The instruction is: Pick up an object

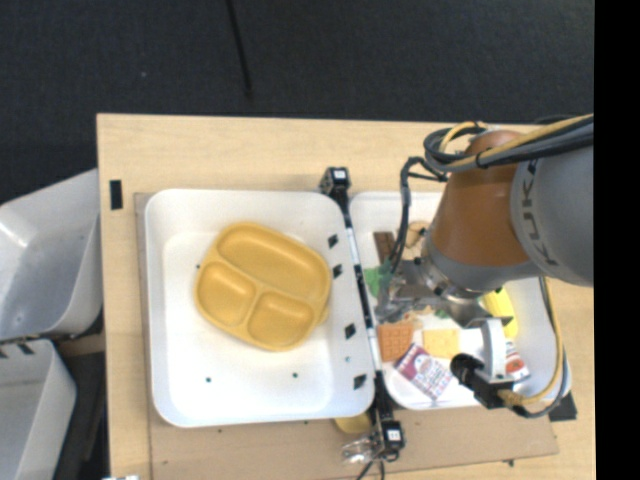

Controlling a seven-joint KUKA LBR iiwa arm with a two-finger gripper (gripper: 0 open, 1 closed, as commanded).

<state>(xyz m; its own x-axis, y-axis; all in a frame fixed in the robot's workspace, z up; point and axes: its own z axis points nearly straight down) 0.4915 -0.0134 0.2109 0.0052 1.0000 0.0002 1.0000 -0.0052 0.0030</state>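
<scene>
The grey arm with its orange band (480, 218) reaches down into the right bin (375, 213). My gripper (415, 303) is low over a heap of small items at the bin's left side; the wrist hides its fingers. Around it lie an orange cracker-like square (396, 342), a pale yellow block (440, 342), a white and maroon packet (424, 374), a green item (375, 280) and a yellow piece (500, 303). I cannot tell whether anything is between the fingers.
The left bin (170, 368) holds a yellow divided plate (263, 285). A black-clipped divider rail (352, 288) separates the two bins. Cables loop above the wrist (440, 148). Wooden bench edge (120, 158) surrounds the bins.
</scene>
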